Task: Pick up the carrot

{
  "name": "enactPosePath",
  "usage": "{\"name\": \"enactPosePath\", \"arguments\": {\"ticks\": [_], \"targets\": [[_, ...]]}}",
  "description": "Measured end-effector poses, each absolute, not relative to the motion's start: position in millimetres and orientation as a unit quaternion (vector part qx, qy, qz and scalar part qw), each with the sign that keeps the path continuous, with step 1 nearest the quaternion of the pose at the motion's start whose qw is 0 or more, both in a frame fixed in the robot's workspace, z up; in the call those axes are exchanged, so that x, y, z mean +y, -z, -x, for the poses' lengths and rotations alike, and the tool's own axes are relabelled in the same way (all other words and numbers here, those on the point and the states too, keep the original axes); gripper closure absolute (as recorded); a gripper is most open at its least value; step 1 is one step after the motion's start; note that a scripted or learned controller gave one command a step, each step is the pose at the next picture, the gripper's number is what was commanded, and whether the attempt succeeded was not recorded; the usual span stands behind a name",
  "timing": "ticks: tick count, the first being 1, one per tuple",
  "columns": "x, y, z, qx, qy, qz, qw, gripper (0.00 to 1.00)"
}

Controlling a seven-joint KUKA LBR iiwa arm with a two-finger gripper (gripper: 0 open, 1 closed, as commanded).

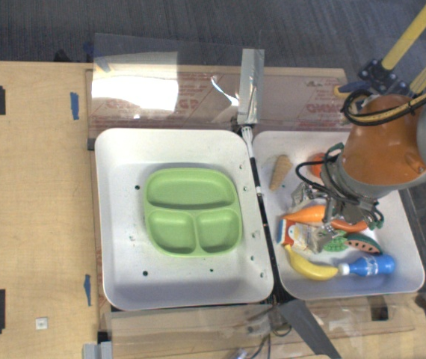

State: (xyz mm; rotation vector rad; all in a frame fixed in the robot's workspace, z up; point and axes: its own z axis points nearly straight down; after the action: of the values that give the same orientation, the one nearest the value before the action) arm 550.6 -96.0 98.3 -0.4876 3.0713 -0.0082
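Carrot (308, 215): orange, lying roughly level in the right bin (411, 234), left of centre, its tip toward the bin's left wall. Its right end runs in under the tool.

Tool (331, 226): low over the right bin's cluster of things, directly at the carrot's right end; cannot tell whether it is spread or closed, or whether it has hold of anything.

Arm (381, 152): orange band above the wrist, reaching in from the right, with black cable (370, 107) looped over its top.

Banana (310, 265): yellow, curved, near the right bin's front edge, just below the carrot.

Bottle (366, 265): blue with a white end, just right of the banana.

Watermelon slice (362, 243): red and green, between tool and bottle.

Cone (279, 172): tan, toward the bin's back left, apart from the cluster.

Left bin (116, 223): white, holding a green divided plate (193, 210) with three compartments, near its middle.

Counter (26, 200): tan board with black corner marks and blue tape tabs.
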Motion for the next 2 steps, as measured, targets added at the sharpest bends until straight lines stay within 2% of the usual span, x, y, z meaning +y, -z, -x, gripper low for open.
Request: {"name": "enactPosePath", "arguments": {"ticks": [1,2], "targets": [[-95.5,-114.5,-556.5,0.987,0.0054,0.157,0.026,1.00],[-46.9,-237.4,-554.8,0.965,0.0016,0.263,0.008,1.00]]}}
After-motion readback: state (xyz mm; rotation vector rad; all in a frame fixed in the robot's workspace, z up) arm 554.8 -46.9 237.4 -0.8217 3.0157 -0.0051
